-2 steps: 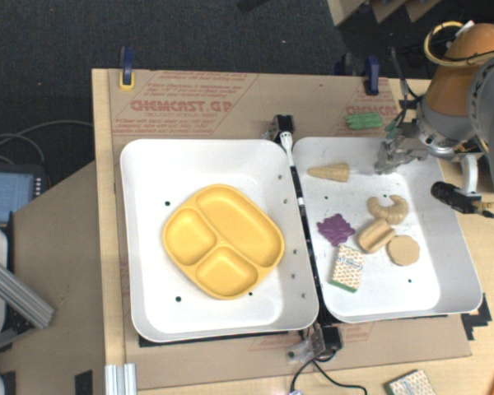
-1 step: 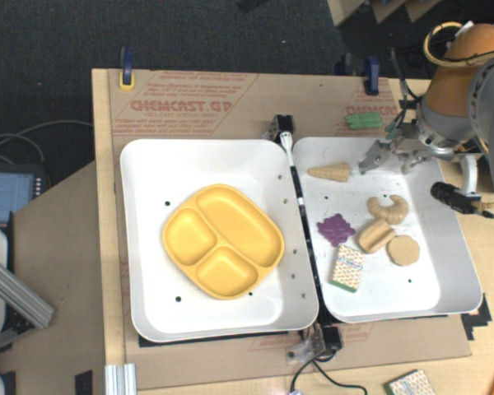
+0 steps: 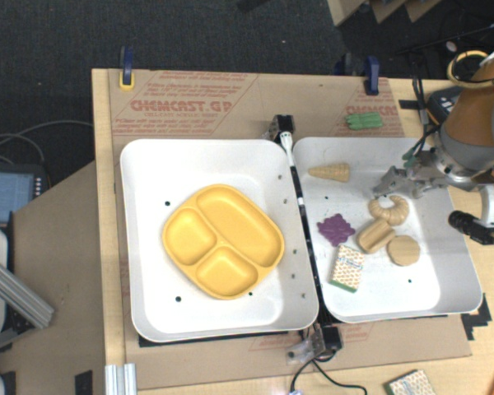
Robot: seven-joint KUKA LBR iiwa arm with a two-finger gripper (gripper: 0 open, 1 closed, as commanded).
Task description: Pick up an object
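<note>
Grey arm reaches in from frame right, claw (image 3: 393, 186) poised low over right bin (image 3: 445, 299), just above curled pastry (image 3: 390, 210); finger state cannot be told. Likely pick targets cluster centre-right: croissant-like pastry, bread roll (image 3: 375, 236), round cookie (image 3: 403, 250), purple piece (image 3: 336, 228), wrapped snack (image 3: 347, 267), cone (image 3: 329, 172) higher up. Left bin (image 3: 144, 220) holds yellow divided plate (image 3: 222, 240). Nothing visibly lifted yet.

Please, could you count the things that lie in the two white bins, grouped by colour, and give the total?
Yellow: 1, the divided plate in the left bin.
Tan or beige: 4, the cone, the croissant, the bread roll and the round cookie, all in the right bin.
Purple: 1, the grape bunch.
Mixed colours: 1, the patterned packet.
Total: 7
</note>
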